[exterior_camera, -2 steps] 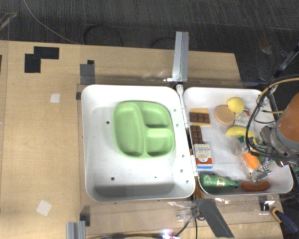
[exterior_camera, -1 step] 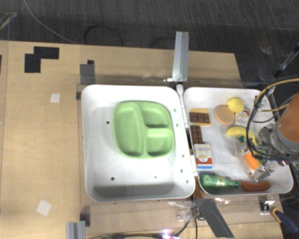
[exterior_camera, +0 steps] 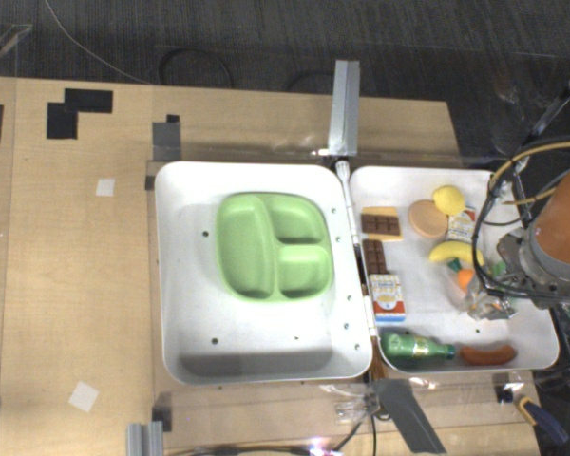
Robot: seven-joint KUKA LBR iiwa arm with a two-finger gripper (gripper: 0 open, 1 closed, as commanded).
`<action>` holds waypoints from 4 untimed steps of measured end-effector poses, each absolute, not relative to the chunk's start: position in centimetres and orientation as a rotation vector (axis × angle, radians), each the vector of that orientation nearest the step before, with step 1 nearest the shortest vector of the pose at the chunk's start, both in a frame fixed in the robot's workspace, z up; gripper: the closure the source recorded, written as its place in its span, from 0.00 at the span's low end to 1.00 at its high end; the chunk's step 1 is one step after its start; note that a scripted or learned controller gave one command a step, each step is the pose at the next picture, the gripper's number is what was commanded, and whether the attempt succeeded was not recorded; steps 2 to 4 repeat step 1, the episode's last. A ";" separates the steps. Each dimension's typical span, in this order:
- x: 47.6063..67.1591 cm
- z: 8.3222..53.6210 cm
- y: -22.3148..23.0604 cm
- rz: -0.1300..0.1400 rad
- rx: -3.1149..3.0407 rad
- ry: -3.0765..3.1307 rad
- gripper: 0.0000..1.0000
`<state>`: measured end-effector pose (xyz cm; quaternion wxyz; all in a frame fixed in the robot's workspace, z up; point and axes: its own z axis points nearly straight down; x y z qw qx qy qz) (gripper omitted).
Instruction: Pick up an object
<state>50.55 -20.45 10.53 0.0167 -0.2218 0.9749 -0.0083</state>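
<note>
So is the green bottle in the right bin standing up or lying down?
Lying down. The green bottle rests on its side along the near wall of the right bin, neck pointing toward the brown sausage beside it.

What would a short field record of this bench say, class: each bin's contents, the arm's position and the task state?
left bin: holds a green divided plate
right bin: chocolate bars, round biscuit, lemon, banana, small carton, green bottle, sausage
arm: over the right bin's right side
gripper: low, right of the banana, above the sausage
task state: nothing visibly lifted
</note>
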 end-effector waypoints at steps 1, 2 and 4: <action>50.5 10.5 -20.4 -0.024 -0.689 3.031 0.00; 50.5 10.5 -20.4 -0.024 -0.689 3.031 0.00; 50.5 10.5 -20.4 -0.024 -0.689 3.031 0.00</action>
